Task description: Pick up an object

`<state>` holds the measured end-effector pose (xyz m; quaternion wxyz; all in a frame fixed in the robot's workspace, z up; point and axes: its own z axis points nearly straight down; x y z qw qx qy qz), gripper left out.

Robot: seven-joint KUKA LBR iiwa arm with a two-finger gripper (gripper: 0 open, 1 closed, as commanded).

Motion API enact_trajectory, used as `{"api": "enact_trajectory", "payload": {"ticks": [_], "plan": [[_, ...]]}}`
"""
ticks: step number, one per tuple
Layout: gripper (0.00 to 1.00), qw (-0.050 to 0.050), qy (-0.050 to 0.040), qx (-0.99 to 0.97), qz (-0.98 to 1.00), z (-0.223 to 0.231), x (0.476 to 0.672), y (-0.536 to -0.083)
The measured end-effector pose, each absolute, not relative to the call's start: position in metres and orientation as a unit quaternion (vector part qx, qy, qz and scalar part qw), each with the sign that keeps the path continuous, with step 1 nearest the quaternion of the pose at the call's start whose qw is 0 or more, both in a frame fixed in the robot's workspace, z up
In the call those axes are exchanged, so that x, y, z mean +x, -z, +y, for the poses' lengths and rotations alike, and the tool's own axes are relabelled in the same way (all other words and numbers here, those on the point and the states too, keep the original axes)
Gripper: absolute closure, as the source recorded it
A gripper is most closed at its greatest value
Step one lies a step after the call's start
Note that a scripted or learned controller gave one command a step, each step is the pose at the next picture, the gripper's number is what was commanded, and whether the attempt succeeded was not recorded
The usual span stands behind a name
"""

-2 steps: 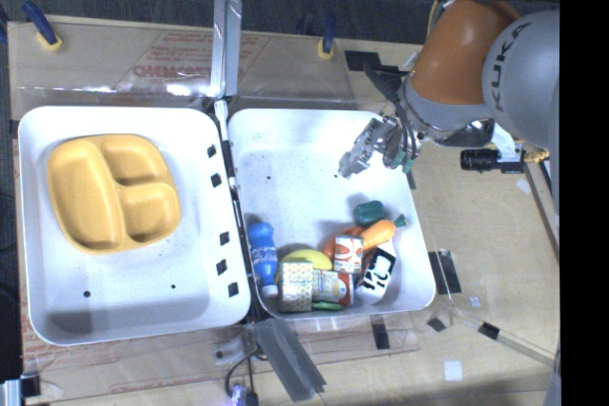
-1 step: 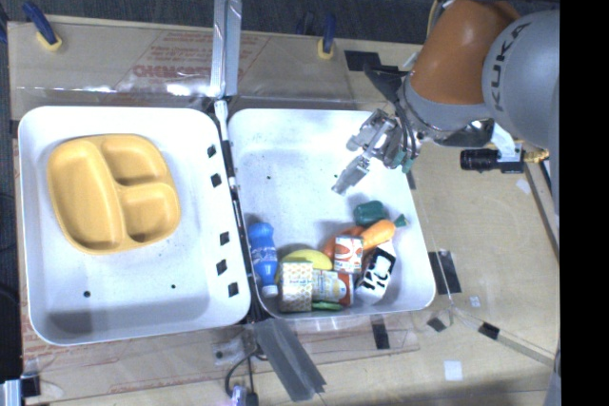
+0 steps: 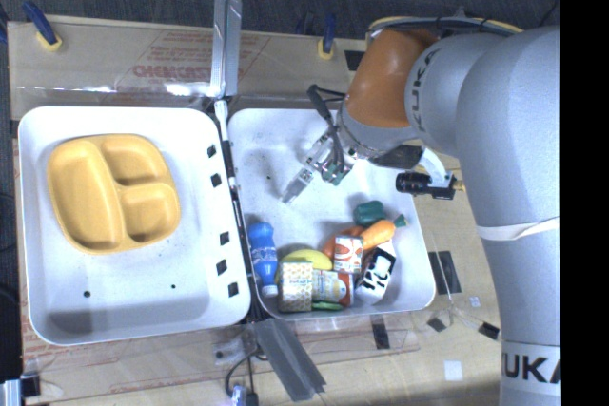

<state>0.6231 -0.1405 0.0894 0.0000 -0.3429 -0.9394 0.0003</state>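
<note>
The gripper point(image 3: 303, 180) hangs over bare floor in the upper half of the right bin point(image 3: 249, 147), fingers parted and holding nothing. The objects, among them a blue bottle point(image 3: 263, 257) and an orange carrot point(image 3: 377, 234), are clustered at that bin's lower edge. A yellow sectioned tray point(image 3: 112, 190) lies in the left bin point(image 3: 38, 299).

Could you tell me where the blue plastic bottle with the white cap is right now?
The blue plastic bottle lies in the right white bin, against its left wall near the front, just left of the yellow fruit in the cluster.
</note>
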Motion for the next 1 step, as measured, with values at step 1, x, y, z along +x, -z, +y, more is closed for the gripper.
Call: {"api": "enact_trajectory", "payload": {"ticks": [1], "plan": [[0.00,-0.002,-0.0029,-0.377,-0.926,-0.1159,0.5263,-0.0906]]}}
